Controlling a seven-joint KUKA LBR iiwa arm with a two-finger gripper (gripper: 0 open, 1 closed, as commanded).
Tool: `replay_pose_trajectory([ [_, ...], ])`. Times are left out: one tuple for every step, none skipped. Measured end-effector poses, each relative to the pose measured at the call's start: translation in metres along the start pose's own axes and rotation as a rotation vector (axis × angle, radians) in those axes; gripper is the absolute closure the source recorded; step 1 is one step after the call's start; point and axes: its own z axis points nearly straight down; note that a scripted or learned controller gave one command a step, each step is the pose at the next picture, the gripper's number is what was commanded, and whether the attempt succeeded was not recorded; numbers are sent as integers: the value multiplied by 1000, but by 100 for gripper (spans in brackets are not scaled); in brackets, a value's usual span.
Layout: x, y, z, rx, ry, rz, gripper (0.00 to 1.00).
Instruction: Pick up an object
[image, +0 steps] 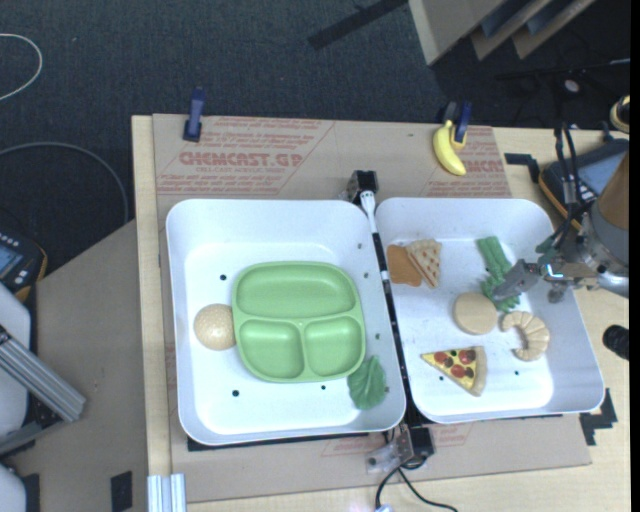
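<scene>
My gripper (512, 283) hangs low over the right bin (570, 385), reaching in from the right.

From the overhead camera, my fingers look pressed nearly together with nothing between them, their tip just beside the green stalk (493, 256) and above the round bun (476, 313). A croissant (530, 333) lies next to the bun, a pizza slice (458, 366) below it, toast (415, 264) at the bin's left. The left bin (190, 300) carries a green tray (297, 320), a cookie (213, 326) touching it, and a leaf (369, 383).
</scene>
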Motion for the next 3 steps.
replay_pose_trajectory([
  [34,-38,128,1,3,2,0],
  [32,-37,114,-4,-1,1,100],
  [162,-36,20,-9,3,-12,100],
])
